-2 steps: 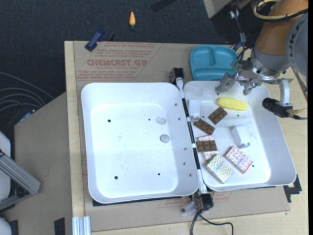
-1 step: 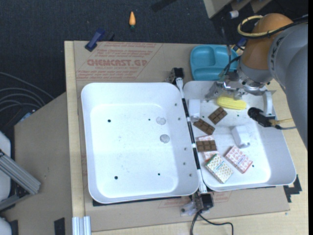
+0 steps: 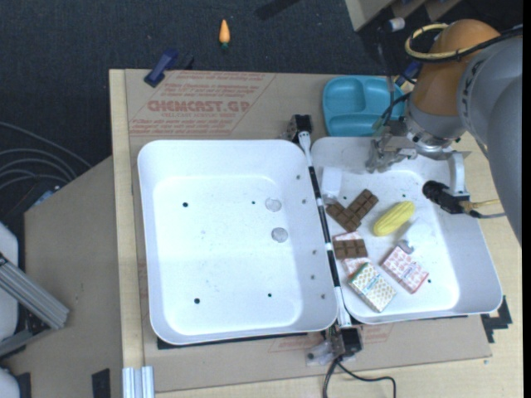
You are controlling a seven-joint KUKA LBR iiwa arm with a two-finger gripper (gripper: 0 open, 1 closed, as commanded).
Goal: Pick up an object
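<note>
White plastic walls frame the right bin (image 3: pixel 465 301), where 2 chocolate bars (image 3: pixel 352 209), a yellow corn cob (image 3: pixel 392 218) and 2 small patterned packets (image 3: pixel 390 278) lie close together, while my gripper (image 3: pixel 388 154) hangs over the bin's far end, near the blue tray (image 3: pixel 355 104). I cannot tell how my gripper is set, so I judge the corn cob the best target: it sits slightly apart from the chocolate, and I should come straight down across its narrow width.
</note>
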